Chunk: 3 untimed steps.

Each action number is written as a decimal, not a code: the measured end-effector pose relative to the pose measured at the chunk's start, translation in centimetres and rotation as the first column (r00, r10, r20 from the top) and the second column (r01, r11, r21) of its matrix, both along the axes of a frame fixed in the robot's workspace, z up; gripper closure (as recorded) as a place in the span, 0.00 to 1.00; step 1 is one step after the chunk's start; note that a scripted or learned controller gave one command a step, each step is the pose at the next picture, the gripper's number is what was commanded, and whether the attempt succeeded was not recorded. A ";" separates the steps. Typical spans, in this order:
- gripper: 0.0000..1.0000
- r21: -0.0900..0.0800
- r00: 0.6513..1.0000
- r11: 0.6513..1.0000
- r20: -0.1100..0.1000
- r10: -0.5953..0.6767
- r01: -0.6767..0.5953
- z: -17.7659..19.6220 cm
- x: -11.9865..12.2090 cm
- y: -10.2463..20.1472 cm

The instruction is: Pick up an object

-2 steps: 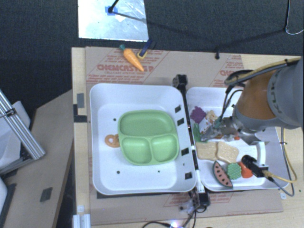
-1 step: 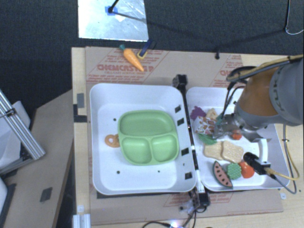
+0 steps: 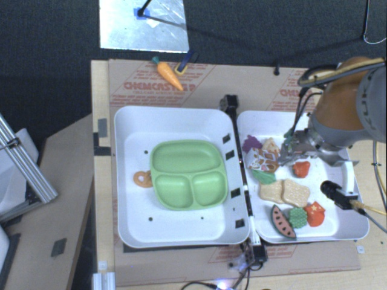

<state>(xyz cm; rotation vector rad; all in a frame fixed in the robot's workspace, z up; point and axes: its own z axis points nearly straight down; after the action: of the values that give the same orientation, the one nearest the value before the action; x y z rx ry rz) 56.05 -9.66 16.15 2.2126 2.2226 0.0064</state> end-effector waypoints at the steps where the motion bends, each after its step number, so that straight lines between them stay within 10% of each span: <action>1: 1.00 0.000 1.000 1.000 -0.001 0.001 -0.001 4.7 0.1 0.8; 2: 1.00 0.001 1.000 1.000 -0.003 0.000 0.000 6.4 0.2 0.8; 3: 1.00 0.000 1.000 1.000 -0.002 0.002 -0.002 5.6 5.9 0.7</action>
<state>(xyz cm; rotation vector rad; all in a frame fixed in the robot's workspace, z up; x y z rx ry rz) 61.96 -8.93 21.78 2.2113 2.2258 0.0050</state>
